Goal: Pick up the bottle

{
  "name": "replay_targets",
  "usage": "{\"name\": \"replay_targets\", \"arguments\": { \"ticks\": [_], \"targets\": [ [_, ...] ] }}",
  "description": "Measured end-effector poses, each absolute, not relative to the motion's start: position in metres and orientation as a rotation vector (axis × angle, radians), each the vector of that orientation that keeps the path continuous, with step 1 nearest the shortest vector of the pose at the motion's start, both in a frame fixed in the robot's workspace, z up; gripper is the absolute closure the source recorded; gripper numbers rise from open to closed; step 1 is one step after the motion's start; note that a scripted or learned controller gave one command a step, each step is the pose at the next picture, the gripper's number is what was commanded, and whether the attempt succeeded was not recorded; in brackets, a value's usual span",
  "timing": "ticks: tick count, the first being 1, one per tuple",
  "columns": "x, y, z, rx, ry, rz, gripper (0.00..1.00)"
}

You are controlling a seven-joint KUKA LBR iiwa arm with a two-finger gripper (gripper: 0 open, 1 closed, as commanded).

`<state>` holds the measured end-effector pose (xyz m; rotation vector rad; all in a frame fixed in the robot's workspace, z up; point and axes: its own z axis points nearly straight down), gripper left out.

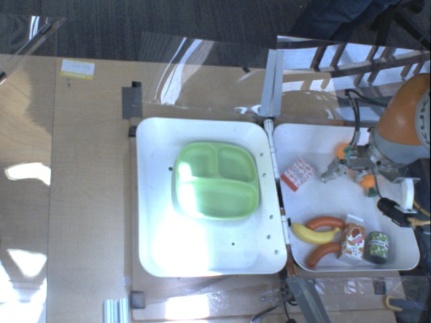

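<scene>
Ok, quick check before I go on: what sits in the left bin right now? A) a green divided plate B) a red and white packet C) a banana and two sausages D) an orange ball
A: the green divided plate lies in the left bin, while the banana and the other small items lie in the right bin.

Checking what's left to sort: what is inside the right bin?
The right bin holds a red-and-white packet, a banana, two sausages, a small carton and a dark green item. The arm covers the bin's far right part.
</scene>
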<state>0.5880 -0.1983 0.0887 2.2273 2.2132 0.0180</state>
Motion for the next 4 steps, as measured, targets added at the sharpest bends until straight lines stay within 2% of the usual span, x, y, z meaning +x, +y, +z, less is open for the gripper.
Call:
{"name": "replay_targets", "arguments": {
  "ticks": [3,4],
  "targets": [
    [0.588,-0.198,0.089,2.227,2.213,0.018,0.00],
    [0.535,-0.190,0.090,2.549,1.828,0.022,0.00]
  ]
}}
